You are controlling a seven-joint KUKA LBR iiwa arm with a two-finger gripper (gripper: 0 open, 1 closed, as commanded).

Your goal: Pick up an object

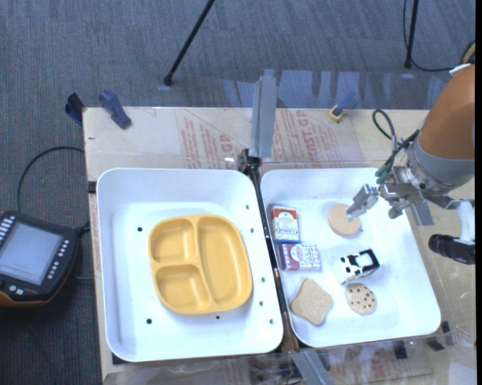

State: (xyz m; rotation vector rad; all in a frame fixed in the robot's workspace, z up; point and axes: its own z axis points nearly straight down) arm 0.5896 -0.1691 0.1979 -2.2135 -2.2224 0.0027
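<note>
The open-fingered grey two-finger gripper (374, 201) is being positioned just right of the round tan biscuit (344, 220), so descent and closure are being required next.

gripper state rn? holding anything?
Gripper: cannot be told whether open or closed; nothing visibly held. It hovers in the right white bin, beside the round tan cracker.

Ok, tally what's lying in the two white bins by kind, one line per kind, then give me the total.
Divided yellow tray: 1, in the left-hand bin
Small printed cartons: 2, the red one and the pink one
Round flat pieces: 2, the plain tan disc and the chip cookie
Toast slice: 1
Black-and-white cow-patterned item: 1
Total: 7
</note>
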